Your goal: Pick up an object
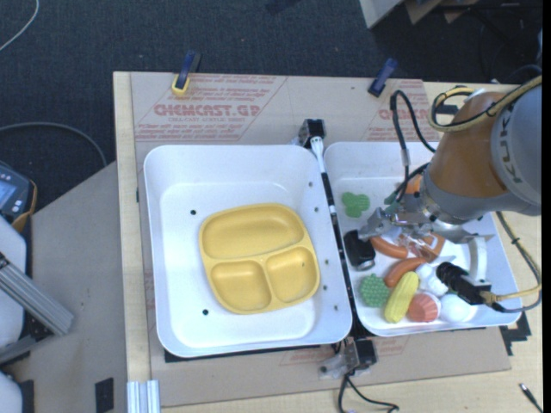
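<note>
My gripper point(398, 231) is low over the middle of the right bin point(379, 157), with the grey and orange arm coming in from the right. Directly beneath it lies an orange-red sausage point(389, 249), and a second orange piece point(401, 271) sits just in front. A black thing point(357, 249) lies to the gripper's left by the bin wall. A green leafy toy point(354, 202) rests further back. At the front are a green knobbly toy point(374, 291), a yellow corn cob point(401, 297) and a pink piece point(422, 309).
The left bin point(172, 179) holds a yellow three-compartment tray point(258, 255). White pieces point(460, 311) lie at the right bin's front right corner. The ridge between the bins point(331, 222) runs close to the left of the gripper.
</note>
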